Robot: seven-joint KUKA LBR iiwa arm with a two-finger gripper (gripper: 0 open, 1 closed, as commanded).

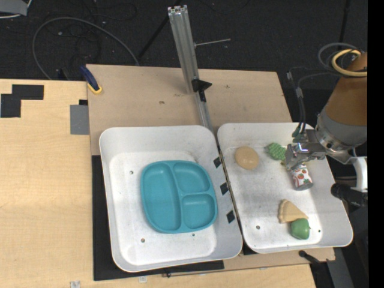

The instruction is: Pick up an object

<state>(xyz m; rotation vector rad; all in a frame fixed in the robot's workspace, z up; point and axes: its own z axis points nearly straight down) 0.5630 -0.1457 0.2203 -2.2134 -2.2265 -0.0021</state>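
While the gripper (298, 155) hangs low over the right bin (264, 236), its tip sits right at the top of a small red-and-white can (302, 177), and whether it is apart or clamped I cannot tell from up here. To do this well it should straddle the can squarely, sink until both sides are covered, squeeze, then lift straight up, clear of the green piece (276, 150) just beside it. That can carries a printed label, but it is too small and blurred to read, and no other writing shows.
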